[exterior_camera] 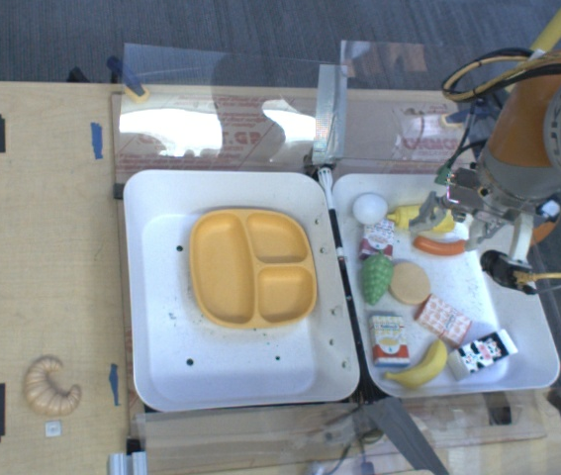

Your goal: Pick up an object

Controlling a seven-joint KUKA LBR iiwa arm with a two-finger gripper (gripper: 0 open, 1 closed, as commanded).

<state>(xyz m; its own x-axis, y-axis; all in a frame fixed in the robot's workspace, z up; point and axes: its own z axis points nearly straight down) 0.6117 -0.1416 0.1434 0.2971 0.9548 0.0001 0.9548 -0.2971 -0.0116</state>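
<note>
End effector above right bin; wooden bench.

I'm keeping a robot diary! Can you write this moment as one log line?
gripper: over right bin, near hot dog | holding: cannot tell | left bin: yellow tray

Arm cut off by right edge. Gripper fingertips lost against a yellow item w/ its shape mostly covered. Print on small carton & cow-pattern box too small to read.
</note>
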